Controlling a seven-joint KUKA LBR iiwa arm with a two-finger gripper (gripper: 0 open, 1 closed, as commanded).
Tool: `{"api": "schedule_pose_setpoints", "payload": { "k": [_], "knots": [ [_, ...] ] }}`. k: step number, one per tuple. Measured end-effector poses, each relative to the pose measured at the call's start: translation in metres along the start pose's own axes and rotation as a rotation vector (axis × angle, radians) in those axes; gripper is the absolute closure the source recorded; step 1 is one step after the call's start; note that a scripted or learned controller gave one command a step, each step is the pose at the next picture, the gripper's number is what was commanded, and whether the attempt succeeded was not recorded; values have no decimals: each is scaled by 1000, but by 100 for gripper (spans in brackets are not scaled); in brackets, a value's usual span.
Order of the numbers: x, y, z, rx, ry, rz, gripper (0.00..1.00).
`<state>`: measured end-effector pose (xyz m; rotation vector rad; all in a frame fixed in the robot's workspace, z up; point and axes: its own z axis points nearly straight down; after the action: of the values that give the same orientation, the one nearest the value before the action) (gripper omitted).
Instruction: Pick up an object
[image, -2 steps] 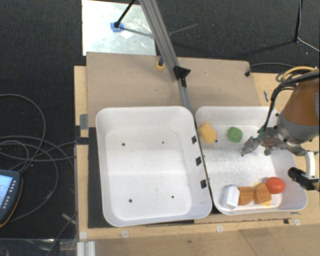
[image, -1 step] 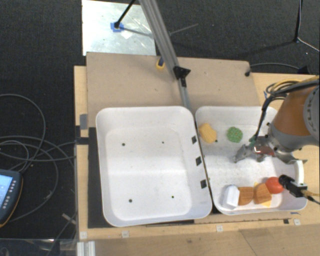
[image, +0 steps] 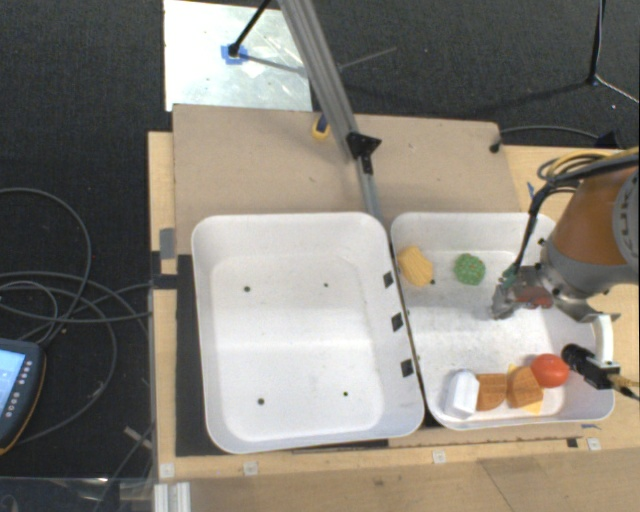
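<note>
Grey end effector blurred, fingers indistinct

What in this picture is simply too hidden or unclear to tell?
- Tool, camera view: small and dark, so its grip state is unreadable.
- Arm: cut off by the right edge.
- Orange blocks: crowded against the red ball; their count and shape are unclear.
- White object: blends into the right bin.
</note>
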<state>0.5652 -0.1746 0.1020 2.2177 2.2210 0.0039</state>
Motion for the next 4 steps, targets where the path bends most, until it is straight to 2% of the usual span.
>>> {"api": "schedule_pose_setpoints", "payload": {
  "k": [1, 2, 3, 4],
  "knots": [
    [-6, 3, -45, -2, -2, -1, 100],
    [-10, 9, -109, -5, -3, -5, 100],
    [-10, 11, -158, -4, -2, -5, 100],
    [49, 26, -161, 0, 1, -10, 100]
  ]
}}
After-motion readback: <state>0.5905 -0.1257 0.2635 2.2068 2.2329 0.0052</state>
